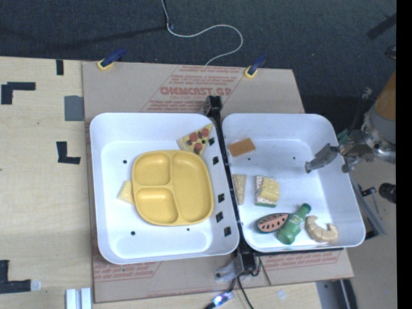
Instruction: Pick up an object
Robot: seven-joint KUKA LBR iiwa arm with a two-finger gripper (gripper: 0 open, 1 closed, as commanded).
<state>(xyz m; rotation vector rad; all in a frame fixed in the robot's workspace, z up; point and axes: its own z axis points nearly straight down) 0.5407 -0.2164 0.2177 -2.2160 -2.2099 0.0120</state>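
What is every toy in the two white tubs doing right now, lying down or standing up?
Yellow divided plastic plate: lying flat in the left bin, nothing on it.
Toy pizza slice: lying at the left bin's far right corner.
Green toy bottle: lying on its side in the right bin.
Toy watermelon slice: lying flat, touching the bottle.
Orange flat block: lying flat.
Grey gripper: above the right bin's right side, holding nothing.

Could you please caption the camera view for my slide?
Gripper over the right bin of toy food; yellow plate in the left bin.
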